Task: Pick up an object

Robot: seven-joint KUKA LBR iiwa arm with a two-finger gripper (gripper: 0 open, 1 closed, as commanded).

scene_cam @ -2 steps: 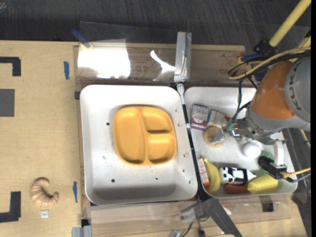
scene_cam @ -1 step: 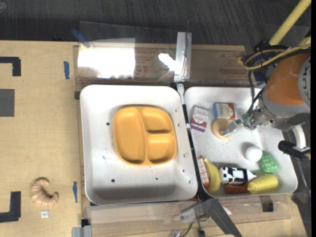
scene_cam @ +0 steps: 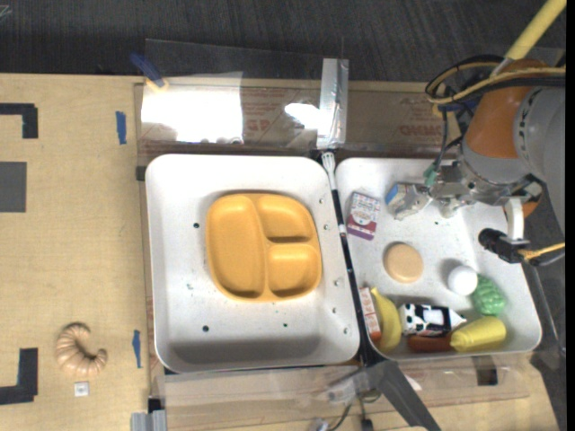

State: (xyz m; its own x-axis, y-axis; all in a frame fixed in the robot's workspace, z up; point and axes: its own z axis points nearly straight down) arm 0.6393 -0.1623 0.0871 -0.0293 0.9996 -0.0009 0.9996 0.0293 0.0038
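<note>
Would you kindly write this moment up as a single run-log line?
gripper: over right bin, upper part, nothing seen held | nearest: small carton, tan disc | left bin: yellow divided tray | pick: not yet done

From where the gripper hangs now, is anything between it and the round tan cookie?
Nothing visible does. The gripper hovers over the right bin's far end, and bare white floor lies between it and the cookie.

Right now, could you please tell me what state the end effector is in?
End effector: above the back of the right bin; open or shut cannot be told, and nothing is visibly held.
</note>
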